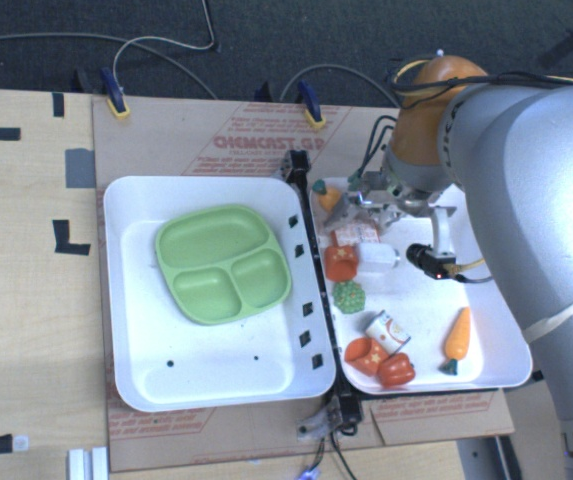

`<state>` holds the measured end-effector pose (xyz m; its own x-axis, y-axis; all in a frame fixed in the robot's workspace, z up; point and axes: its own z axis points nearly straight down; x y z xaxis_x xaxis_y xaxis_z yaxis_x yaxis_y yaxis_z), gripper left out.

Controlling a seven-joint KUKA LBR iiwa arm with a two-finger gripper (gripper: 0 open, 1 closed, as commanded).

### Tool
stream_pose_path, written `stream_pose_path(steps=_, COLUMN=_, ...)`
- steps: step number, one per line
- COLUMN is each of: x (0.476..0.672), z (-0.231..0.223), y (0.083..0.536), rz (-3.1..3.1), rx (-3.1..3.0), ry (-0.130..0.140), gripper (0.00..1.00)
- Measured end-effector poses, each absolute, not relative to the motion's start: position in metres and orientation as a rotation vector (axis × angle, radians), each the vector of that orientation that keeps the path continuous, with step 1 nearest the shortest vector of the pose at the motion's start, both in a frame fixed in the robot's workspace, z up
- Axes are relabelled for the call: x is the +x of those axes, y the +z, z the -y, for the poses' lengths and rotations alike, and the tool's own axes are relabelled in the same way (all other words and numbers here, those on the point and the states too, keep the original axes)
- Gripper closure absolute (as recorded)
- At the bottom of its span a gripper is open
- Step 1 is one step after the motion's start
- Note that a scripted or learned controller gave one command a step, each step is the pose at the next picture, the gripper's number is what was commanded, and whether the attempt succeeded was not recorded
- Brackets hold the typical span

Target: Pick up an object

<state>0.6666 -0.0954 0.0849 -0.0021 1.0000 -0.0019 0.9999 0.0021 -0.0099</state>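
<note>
Camera view. Left bin (131,368): one green divided plate (224,263). Right bin (496,363): one carrot (457,334), three red pieces (342,263) (365,353) (396,370), one green knobbly item (348,296), one small can (388,330). Gripper (371,213) low over the bin's far end; finger spread cannot be told.

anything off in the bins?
Nothing spilled or broken. The green tray sits askew in the left bin. The small can lies tilted in the right bin, beside the tomato pieces.
</note>
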Motion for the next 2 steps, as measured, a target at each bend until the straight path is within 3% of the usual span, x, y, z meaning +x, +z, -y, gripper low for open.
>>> stream_pose_path(steps=1, x=0.666, z=0.095, y=0.094, rz=2.219, rx=-2.214, ry=0.014, gripper=1.00)
stream_pose_path(steps=2, x=0.624, z=0.003, y=0.185, rz=2.225, rx=-2.218, ry=-0.001, gripper=1.00)
